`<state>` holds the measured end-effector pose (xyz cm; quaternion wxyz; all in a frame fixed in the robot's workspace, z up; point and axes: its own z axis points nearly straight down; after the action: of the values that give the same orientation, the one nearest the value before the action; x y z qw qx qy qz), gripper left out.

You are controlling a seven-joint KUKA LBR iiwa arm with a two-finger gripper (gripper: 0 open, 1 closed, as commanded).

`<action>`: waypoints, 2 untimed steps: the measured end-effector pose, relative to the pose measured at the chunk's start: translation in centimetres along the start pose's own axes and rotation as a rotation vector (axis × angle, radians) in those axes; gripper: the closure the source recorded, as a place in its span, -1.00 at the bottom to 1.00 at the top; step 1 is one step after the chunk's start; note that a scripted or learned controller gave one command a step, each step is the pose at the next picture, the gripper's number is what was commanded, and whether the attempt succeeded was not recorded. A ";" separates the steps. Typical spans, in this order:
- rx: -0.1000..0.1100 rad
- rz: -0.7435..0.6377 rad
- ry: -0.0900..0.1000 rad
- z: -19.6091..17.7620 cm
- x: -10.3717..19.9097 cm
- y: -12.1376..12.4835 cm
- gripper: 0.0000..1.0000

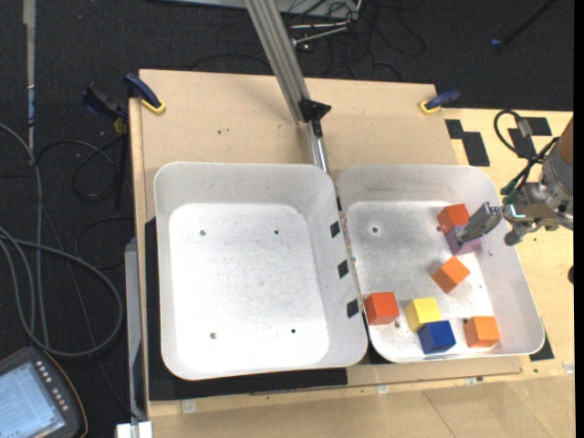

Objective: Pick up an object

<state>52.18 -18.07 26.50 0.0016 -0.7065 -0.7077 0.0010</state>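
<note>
You have two white bins on the bench: the left bin (242, 263) fills the middle of the frame, and the right bin (401, 231) holds all the blocks. The arm (547, 190) enters at the right edge, its gripper (479, 224) low over the right bin's upper right; you cannot tell how the tool is set. Just beside it sit an orange block (453, 216) and a purple block (465, 238), possibly touching. This looks like the approach step; next you need a clean descent onto one block.
</note>
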 end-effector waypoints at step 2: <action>0.001 0.002 0.001 5.0 1.1 0.0 -1.00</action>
<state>52.13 -16.99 21.52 0.0022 -0.7071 -0.7071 0.0011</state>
